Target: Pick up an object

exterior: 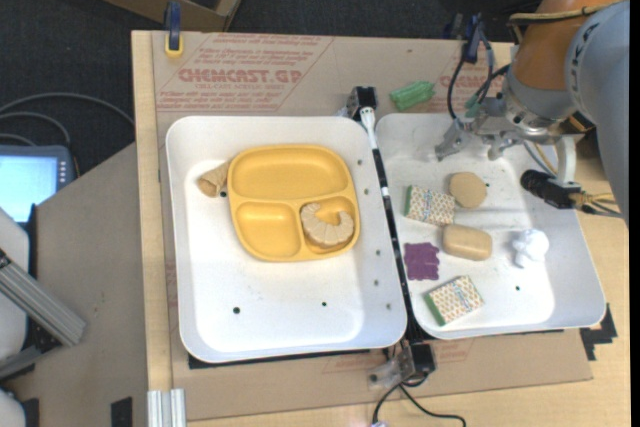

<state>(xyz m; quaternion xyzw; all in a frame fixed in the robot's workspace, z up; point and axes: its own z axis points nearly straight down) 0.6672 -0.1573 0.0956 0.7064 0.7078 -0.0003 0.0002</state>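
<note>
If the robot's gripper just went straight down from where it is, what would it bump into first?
Probably the bare white floor of the right bin. The gripper hangs over the bin's far end, pointing down. The nearest thing, a round tan lump, lies a little nearer the camera, but depth is hard to judge from this slant.

One fixed camera, high above the bench [250, 65], looking down at a slant; both white bins side by side, left bin [200, 295] and right bin [570, 305], in full view; arm [575, 25] enters from the right; moderate distance.
</note>
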